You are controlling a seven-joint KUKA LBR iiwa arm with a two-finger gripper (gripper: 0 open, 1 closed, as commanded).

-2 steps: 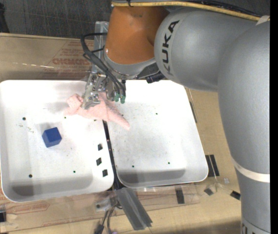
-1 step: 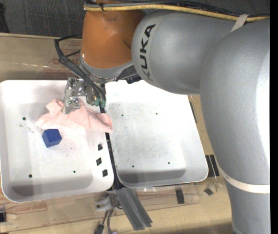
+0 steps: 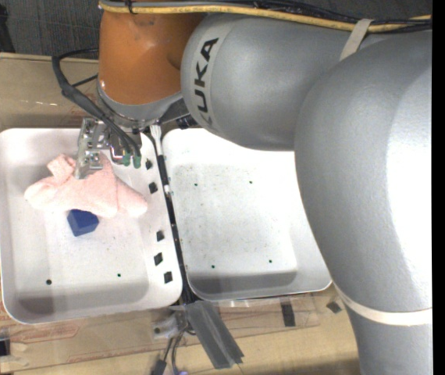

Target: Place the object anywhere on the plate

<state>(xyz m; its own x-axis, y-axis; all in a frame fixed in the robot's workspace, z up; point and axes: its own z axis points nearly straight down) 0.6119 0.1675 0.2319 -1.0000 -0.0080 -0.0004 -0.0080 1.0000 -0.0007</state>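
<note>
While gripper (image 3: 91,156) sits low over left bin (image 3: 19,287), we place step as pick attempt. Fingertips touch upper edge of pink cloth (image 3: 90,190), near back wall. Whether fingers are wide, narrow, or pinching cloth, we cannot tell. Blue block (image 3: 83,222) lies just beside cloth's lower edge, touching it. We see no plate; right bin (image 3: 238,209) shows bare white floor. Next move, in our judgement: confirm grasp, lift straight, carry toward plate.

Pale pink soft cloth (image 3: 90,190), crumpled, centre left of frame. Small blue block (image 3: 83,222) just below it. Shallow white plastic bins (image 3: 242,209), finely dark-speckled. Grey arm (image 3: 347,123), orange band (image 3: 140,53) at upper middle.
</note>
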